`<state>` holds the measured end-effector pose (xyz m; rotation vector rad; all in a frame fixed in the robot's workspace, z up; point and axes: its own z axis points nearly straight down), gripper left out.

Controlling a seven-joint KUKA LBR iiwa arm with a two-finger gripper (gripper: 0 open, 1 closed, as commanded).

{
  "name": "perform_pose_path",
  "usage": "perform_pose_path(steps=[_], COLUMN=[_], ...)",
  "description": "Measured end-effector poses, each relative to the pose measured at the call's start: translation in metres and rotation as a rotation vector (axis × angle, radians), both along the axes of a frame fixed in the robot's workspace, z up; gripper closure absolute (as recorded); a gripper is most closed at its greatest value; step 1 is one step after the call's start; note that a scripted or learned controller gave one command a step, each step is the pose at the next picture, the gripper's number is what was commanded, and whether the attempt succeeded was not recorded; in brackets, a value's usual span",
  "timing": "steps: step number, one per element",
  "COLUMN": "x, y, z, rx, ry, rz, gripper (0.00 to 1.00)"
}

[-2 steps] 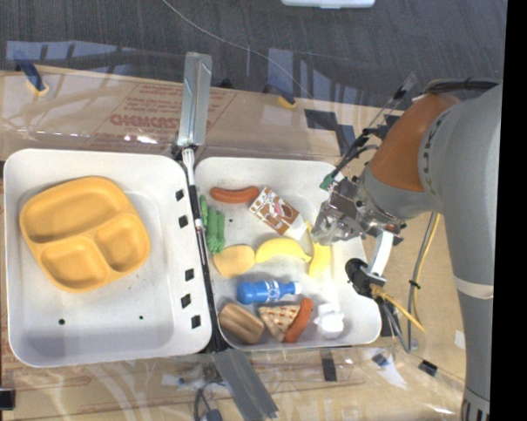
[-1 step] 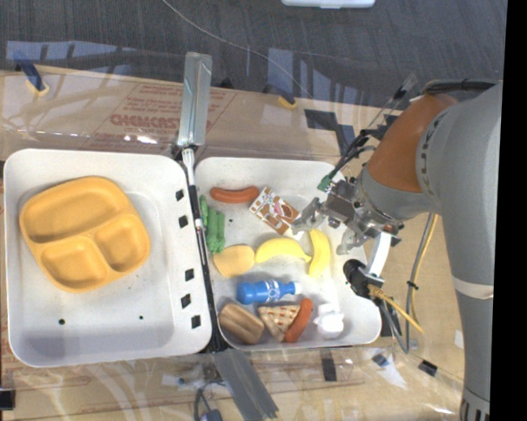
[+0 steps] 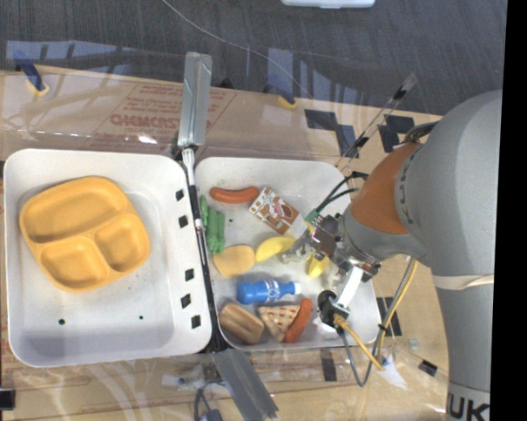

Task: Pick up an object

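Toy food (image 3: 262, 291) lies scattered in the right bin (image 3: 248, 171), none of it lifted yet, while my gripper (image 3: 312, 251) hangs low over the yellow piece (image 3: 276, 247) at the middle; whether I hold anything I cannot tell.

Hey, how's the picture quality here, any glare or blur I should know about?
In the camera view, pale reflections streak the clear sheet above the bins; lighting on the right bin is even with soft shadows; the toys look sharp, but the gripper area is cluttered and hard to read.
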<state>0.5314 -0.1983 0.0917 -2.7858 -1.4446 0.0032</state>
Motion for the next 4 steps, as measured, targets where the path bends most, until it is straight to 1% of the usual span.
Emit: perform_pose_path(steps=[1, 2, 3, 4], x=[-0.016, 0.020, 0.081, 0.108], y=[0.016, 0.068, 0.087, 0.100], z=[-0.001, -0.001, -0.001, -0.001], rx=[0.001, 0.000, -0.002, -0.003], ry=[0.002, 0.002, 0.002, 0.004], rz=[-0.241, -0.553, -0.748, -0.751], gripper=[0.00, 0.00, 0.00, 0.00])
